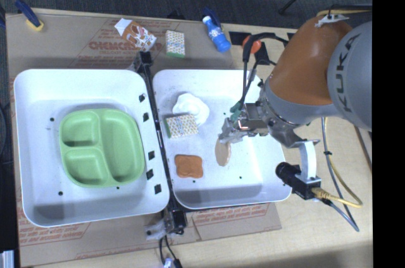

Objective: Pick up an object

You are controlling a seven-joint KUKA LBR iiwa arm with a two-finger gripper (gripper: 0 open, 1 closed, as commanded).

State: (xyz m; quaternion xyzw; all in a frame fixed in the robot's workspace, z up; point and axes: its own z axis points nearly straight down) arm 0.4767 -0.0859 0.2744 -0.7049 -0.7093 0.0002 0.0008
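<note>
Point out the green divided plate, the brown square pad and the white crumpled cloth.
green divided plate (pixel 101 146), camera view, center ridge.
brown square pad (pixel 188 166), camera view, middle.
white crumpled cloth (pixel 192 106), camera view, middle.

Gripper (pixel 229 136) low in right bin (pixel 253 188), tan object (pixel 222 153) just below; green divided plate (pixel 101 147) in left bin (pixel 31 102).

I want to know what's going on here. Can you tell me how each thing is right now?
green tray: lying flat in the left bin, nothing in its compartments
white crumpled thing: resting in the right bin
patterned sponge: lying flat beside it
brown square: lying flat
tan piece: just below the gripper, grip unclear
blue bottle: lying on its side outside the bins
</note>
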